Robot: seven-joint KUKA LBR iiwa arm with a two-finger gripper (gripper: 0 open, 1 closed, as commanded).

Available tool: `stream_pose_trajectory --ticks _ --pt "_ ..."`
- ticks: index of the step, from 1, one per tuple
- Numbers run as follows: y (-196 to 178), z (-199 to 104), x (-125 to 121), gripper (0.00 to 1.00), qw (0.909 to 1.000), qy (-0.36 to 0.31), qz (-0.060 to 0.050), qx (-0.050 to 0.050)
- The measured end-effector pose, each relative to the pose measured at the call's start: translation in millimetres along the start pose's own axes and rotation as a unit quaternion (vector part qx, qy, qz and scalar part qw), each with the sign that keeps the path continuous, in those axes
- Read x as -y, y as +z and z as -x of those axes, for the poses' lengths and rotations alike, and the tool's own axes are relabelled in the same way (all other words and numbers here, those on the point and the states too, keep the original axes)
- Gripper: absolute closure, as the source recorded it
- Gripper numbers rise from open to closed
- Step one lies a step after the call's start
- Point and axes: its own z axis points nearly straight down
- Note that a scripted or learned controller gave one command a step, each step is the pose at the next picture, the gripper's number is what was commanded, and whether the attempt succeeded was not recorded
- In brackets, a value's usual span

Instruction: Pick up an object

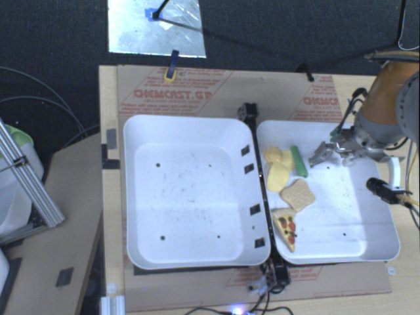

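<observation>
Several toy food pieces lie along the left side of the right bin (367,241): a yellow chunk (276,167), a green stick (299,161), a tan toast slice (298,195) and a pizza slice (286,229). My gripper (323,155) hovers over the bin's upper middle, just right of the green stick, with nothing seen between its fingers. The grey arm with its orange band (387,90) comes in from the right.
The left bin (190,192) lies beside the right one, with black clips (252,169) along the shared wall. A black cable end (384,190) hangs over the right bin's right side. A shiny sheet (156,18) lies beyond the bench.
</observation>
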Motion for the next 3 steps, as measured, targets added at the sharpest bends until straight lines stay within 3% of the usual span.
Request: stream_pose_trajectory --ticks 1,2,3 --pt "10 -62 64 0.0 0.9999 0.0 0.01 0.002" --pt "11 -75 115 0.0 1.0 0.001 0.009 0.002" --pt "0 -75 112 1.0 0.9999 0.0 0.011 0.002"
